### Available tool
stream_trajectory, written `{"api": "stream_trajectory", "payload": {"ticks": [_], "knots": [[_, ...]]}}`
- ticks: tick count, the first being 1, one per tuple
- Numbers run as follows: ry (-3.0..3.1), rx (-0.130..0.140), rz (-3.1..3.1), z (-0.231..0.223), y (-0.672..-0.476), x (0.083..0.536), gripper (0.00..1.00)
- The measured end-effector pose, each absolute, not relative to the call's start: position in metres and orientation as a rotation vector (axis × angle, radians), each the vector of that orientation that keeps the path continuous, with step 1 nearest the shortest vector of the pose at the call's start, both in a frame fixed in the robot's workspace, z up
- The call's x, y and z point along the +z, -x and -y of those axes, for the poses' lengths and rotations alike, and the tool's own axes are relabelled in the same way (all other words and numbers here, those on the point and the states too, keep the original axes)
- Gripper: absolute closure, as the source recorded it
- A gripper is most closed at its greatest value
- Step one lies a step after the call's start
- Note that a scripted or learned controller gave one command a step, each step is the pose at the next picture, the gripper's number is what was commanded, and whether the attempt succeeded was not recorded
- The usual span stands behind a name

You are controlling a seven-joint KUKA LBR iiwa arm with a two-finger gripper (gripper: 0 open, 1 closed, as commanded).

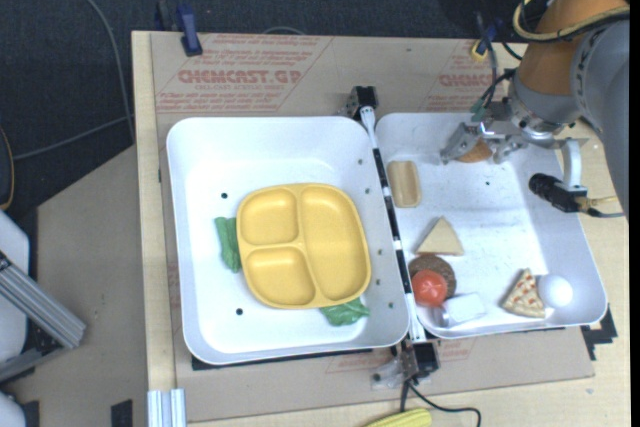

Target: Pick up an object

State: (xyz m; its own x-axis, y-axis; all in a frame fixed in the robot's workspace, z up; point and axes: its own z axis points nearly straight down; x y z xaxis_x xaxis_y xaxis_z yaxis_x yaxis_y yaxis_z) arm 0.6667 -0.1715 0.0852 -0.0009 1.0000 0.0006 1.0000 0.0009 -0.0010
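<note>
From where I stand, the arm (575, 45) comes in from the right and has its end effector (478, 143) low at the far end of the right bin (500, 215). A small brownish object (477, 152) shows right at its tip, but I cannot tell whether the end effector is open, closed or actually gripping that piece.

The other candidates lie nearer me in the same bin: a tan oblong piece (404, 182) by the divider, a pale wedge (440, 237), a red tomato-like piece (431, 287) on a brown disc, a pizza slice (523, 296) and a white egg-shaped thing (556, 292) just beside it. The left bin (200, 215) holds a yellow tray (302, 245) with 3 compartments over green leaves (228, 243).

To do this step well, I would judge it best to centre over the brownish piece, keep clear of the bin's far wall, close firmly, then lift straight up slowly. A small, low item so close to the rim could easily slip out or be nudged aside.
</note>
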Motion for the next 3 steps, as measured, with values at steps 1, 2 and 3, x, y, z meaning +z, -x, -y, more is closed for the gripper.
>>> {"api": "stream_trajectory", "payload": {"ticks": [1,2,3], "knots": [[2.204,-0.013,2.216,0.215,-0.669,0.086,0.0],[2.219,-0.001,2.221,0.18,-0.667,0.085,0.0],[2.213,-0.005,2.219,0.22,-0.667,0.1,0.0]]}}
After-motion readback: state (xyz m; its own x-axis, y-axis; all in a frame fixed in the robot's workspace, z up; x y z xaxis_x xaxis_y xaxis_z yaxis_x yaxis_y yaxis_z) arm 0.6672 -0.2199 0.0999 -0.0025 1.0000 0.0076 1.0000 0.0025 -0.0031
